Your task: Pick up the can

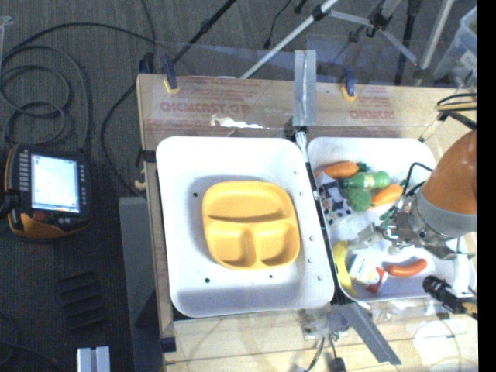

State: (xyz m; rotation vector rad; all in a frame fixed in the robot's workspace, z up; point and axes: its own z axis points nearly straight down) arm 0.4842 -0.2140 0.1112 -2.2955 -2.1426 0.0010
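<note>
In the right bin, a small white container with red and blue markings, likely the can, lies near the front left corner. It touches a yellow item. The arm with its orange band reaches in from the right. My gripper hangs over the middle of the right bin, up and to the right of the can and apart from it. Nothing shows in its grasp.
The left bin holds a yellow divided tray. The right bin also holds a carrot, a green toy vegetable, an orange piece, a dark patterned item and a red sausage. A metal divider stands between the bins.
</note>
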